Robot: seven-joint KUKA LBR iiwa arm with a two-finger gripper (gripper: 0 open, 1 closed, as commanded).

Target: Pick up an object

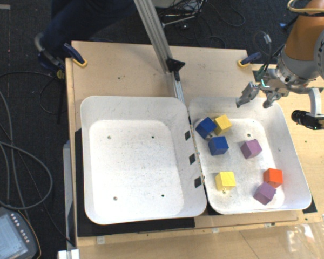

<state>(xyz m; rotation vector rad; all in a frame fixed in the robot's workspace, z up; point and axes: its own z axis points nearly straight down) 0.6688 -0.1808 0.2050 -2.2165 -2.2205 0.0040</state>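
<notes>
While the gripper (257, 96) hovers at the right bin's (291, 144) 12 o'clock rim, fingers spread and nothing between them, seven blocks lie below. Purple block (251, 148) sits apart near centre, probably the cleanest pick; blue blocks (206, 127) at 10 o'clock crowd a yellow block (223, 123). Descend straight, straddling opposite flat faces.

Two bins were set side by side on the bench (124, 69), and seven blocks were gathered in the right bin (291, 144). The gripper (257, 98) was positioned above that bin's far edge.
</notes>
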